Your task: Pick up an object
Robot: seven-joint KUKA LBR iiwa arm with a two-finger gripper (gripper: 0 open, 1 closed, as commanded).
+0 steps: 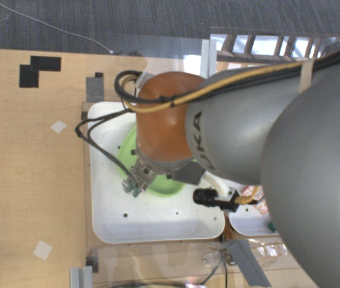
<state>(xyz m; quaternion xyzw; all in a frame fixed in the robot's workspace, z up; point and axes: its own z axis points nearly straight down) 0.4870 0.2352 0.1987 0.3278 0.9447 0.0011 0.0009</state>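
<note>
Grey casing of the KUKA arm [289,131] is sweeping in from the right, closest to the lens and covering much of the right-hand bin. The rounded orange band above the wrist [161,122] is hanging over the left bin, with black and yellow cables looping around its top.

Below the band, the small two-finger gripper [134,186] is pointing down and to the left, sitting low over the floor of the shallow white left bin [107,221]. Whether the gripper is open or closed is not something this angle is showing.

The pale green, rounded plastic dish-like object [167,186] is lying in the middle of the left bin, largely hidden under the wrist. Its green edge is showing to the right of the gripper and again higher up along the band's left side. The gripper is hovering at the object's left edge, and contact between them is impossible to judge.

The shallow white right bin [247,224] is peeking out beneath the arm, holding a small orange-and-white patterned item [252,193].

Farther out, the pale wooden bench [32,191] is carrying black square markings [38,71] near its far edge.
</note>
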